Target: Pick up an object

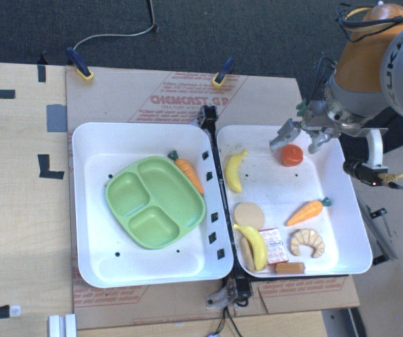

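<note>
Gripper point(301, 137) stands open directly above the tomato point(291, 155), near the right bin's point(342, 188) far edge. The tomato appears light, rigid and smooth; grasp across its widest middle.

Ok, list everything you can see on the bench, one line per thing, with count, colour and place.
Shallow plastic bins: two, white, side by side on the bench.
Divided plastic tray: one, light green, left bin.
Toy carrots: two, orange; one at the tray's far right edge in the left bin, one in the right bin.
Toy bananas: two, yellow, right bin; one far left, one near left.
Round toy tomato: one, red, far part of right bin.
Round flat biscuit: one, beige, right bin.
Toy croissant: one, tan, near right.
Small packet: one, white and red, beside the near banana.
Hand: one, grey, fingers spread just above the tomato.
</note>
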You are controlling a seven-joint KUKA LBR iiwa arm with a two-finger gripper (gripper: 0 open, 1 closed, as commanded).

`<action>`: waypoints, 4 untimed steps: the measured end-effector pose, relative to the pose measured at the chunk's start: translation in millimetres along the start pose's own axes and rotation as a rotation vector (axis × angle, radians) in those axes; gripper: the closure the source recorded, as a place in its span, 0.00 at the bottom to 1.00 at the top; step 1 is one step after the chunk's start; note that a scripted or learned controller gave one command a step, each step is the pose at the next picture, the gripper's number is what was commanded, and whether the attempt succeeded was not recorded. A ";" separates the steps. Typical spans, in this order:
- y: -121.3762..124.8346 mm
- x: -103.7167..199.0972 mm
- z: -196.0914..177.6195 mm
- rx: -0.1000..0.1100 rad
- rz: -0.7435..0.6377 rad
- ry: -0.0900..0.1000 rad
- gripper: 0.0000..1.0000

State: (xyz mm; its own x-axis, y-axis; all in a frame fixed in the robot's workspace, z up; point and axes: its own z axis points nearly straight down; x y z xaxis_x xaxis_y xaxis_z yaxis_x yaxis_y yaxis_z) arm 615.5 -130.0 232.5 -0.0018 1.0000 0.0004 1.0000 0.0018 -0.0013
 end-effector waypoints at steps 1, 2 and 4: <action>48.1 -63.6 15.4 0.000 0.001 -0.001 0.00; 51.9 -64.6 125.7 0.003 0.000 0.000 0.00; 55.5 -73.2 134.0 -0.008 -0.002 -0.006 1.00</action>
State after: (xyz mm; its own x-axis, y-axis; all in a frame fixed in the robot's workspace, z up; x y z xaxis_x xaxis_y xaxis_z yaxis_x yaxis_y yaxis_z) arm 670.9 -203.0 98.4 -0.0039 1.0000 -0.0053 1.0000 0.0040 0.0063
